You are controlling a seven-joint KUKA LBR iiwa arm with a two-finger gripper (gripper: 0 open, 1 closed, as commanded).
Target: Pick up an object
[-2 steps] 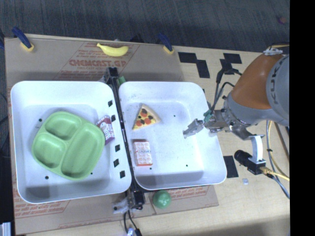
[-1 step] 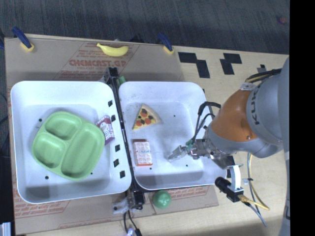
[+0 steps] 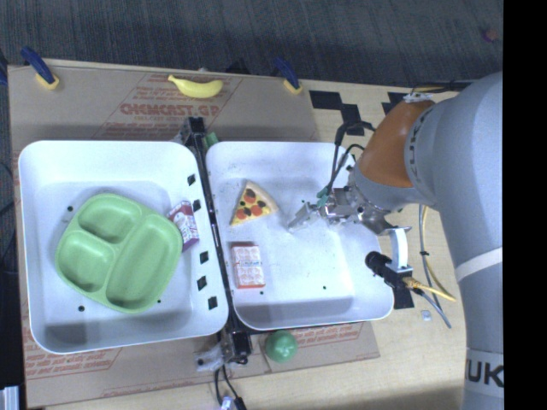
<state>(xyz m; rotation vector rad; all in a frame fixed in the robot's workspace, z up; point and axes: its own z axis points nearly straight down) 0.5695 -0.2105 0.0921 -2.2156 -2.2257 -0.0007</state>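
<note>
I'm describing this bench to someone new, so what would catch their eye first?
Probably the green divided plate filling much of the left bin, then the pizza slice in the right bin. The grey arm's gripper hovers just right of that slice.

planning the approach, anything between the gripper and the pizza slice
Nothing: in the camera view, only bare white bin floor lies between the gripper and the pizza slice.

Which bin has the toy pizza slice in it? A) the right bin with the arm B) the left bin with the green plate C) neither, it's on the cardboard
A: the triangular toy pizza slice lies in the right shallow white bin, above the small red-and-white packet.
</note>
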